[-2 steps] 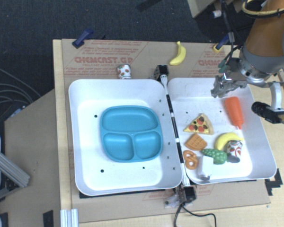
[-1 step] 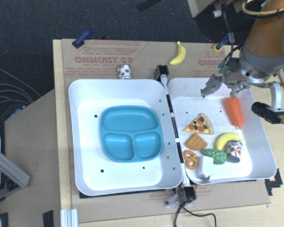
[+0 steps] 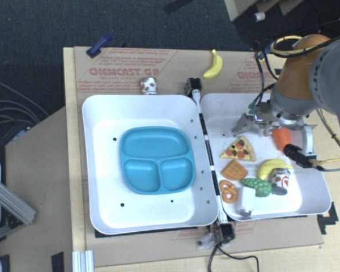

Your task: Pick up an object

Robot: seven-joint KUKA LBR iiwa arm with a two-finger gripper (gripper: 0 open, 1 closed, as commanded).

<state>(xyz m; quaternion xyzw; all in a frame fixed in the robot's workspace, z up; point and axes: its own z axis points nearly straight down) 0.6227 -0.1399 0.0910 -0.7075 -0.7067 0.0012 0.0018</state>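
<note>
Just the one overhead slanted view to go on. Reaching in from the right with the grey-and-orange arm (image 3: 306, 72), parked over the far part of the right bin (image 3: 215, 107). Gripper (image 3: 253, 126) hanging low there, fingers (image 3: 238, 130) looking spread apart with nothing pinched between them, though a bit murky at this angle. Plenty of candidates heaped in the near half of that bin: pizza slice (image 3: 239, 149) just near-left of the gripper, waffle piece (image 3: 234, 169) and pretzel (image 3: 228, 191) nearer along the left wall, yellow fruit (image 3: 272, 166) touching a small can (image 3: 281, 180), green toy (image 3: 258, 186) beside those, orange piece (image 3: 280, 137) tucked close under the wrist. Over in the left bin (image 3: 96, 152), just a blue divided tray (image 3: 157, 158). Out on the counter (image 3: 119, 67), a banana (image 3: 213, 66) at the far side, well apart from everything. Reads like the approach step, no grasp yet. Next up, probably: shift a touch nearer and left over the pizza slice, drop straight down, squeeze. Worth noting how flat it lies, so easy to skate right over it.
</note>
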